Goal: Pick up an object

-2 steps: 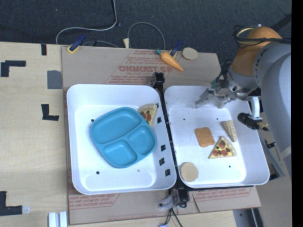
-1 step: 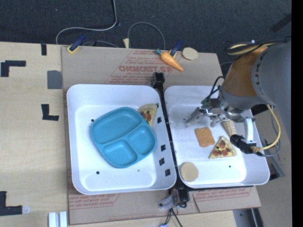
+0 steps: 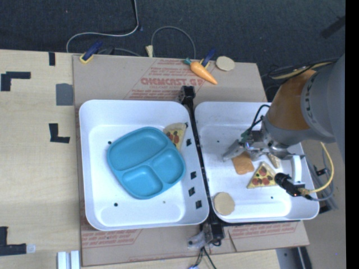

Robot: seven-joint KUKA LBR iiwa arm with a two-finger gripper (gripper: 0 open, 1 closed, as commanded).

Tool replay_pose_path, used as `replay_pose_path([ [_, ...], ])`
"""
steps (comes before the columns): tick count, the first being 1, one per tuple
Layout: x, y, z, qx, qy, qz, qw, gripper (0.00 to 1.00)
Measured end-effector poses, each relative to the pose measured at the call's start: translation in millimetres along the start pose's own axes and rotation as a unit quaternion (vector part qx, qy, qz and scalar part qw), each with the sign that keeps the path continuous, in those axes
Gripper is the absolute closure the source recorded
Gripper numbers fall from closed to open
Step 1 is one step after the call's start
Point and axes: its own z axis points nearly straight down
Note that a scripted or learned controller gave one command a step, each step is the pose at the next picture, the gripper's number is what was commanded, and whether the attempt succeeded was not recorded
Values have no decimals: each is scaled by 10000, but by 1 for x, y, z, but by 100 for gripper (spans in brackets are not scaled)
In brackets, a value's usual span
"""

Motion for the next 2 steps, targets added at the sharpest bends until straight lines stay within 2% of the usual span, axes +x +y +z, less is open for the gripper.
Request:
replay_pose_path([
  [1,-1,1,-12,-11,-18,-1,10000,100],
  [2,58,-2,-76,13,16,-31,10000,100],
])
